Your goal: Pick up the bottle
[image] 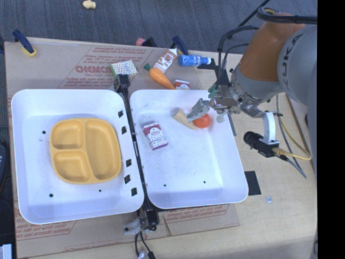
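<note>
A blue bottle (190, 61) with a white cap lies on its side on the cardboard behind the right bin (226, 166). Just left of it lies a white bottle (165, 60) with an orange and red label, also outside the bin. My gripper (200, 110) hangs low over the right bin's far right part, right above a red tomato-like piece (203, 122) and a yellow cheese wedge (183, 117). It is well in front of both bottles and touches neither.
A red and white carton (154, 135) lies in the right bin. The left bin (27, 144) holds a yellow divided plate (85, 150). An orange carrot (160, 78), a small red box (182, 83) and a green patterned box (124, 68) lie behind the bins.
</note>
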